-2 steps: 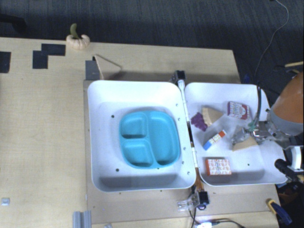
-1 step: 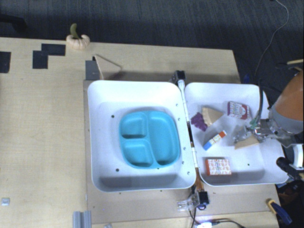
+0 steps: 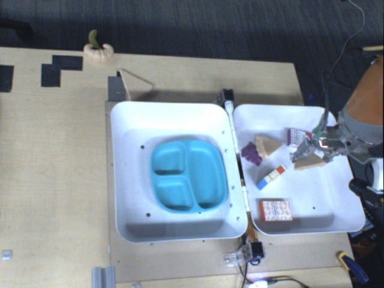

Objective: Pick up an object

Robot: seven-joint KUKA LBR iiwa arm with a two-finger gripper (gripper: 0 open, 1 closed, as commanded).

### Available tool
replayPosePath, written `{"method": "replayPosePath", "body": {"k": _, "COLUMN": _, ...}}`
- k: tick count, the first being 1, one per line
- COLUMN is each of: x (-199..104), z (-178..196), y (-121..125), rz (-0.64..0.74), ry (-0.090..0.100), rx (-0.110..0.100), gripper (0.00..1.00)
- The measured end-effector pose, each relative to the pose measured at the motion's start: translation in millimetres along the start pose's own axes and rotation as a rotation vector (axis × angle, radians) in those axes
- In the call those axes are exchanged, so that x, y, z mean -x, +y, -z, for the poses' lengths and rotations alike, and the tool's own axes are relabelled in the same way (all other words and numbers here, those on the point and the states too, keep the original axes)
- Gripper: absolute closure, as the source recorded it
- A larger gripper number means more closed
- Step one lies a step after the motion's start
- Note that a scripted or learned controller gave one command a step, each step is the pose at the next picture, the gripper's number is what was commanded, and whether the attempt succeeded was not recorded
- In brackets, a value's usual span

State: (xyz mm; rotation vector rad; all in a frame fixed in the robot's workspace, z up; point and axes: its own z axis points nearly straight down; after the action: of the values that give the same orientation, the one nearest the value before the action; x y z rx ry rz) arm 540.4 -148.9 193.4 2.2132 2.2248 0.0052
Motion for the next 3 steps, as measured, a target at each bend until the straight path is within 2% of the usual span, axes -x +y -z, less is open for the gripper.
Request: {"method": "replayPosePath", "body": {"k": 3, "x": -2, "z": 32, "y": 4, "rz": 0.012, "ry": -0.001, "rx": 0.011, "gripper": 1.0}}
